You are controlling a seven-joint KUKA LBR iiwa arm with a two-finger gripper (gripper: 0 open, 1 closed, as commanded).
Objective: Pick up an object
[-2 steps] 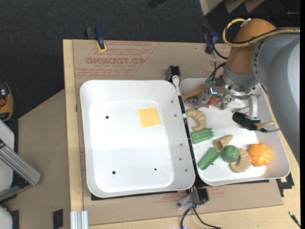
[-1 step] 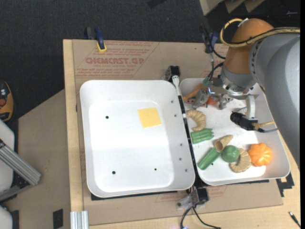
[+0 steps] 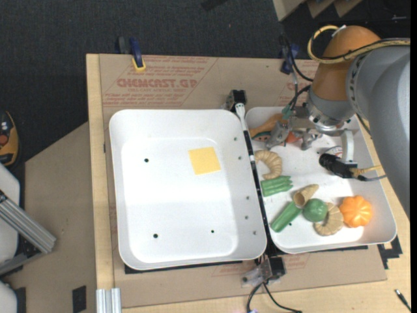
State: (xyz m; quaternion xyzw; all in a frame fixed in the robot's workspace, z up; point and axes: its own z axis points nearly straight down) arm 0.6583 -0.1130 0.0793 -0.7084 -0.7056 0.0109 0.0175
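You're seeing the brown bench (image 3: 163,83) carrying two white bins: left bin (image 3: 130,194) touching right bin (image 3: 374,230).

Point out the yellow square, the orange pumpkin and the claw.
yellow square (image 3: 204,160), camera view, middle of its flat top.
orange pumpkin (image 3: 355,211), camera view, centre of its ribbed body.
claw (image 3: 292,134), camera view, between its fingertips, over the right bin's far end.

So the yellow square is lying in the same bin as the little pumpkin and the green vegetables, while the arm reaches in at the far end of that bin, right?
Not quite. The camera view shows the yellow square alone in the left bin. The pumpkin and green vegetables lie in the right bin, and the gripper does reach in at that bin's far end.
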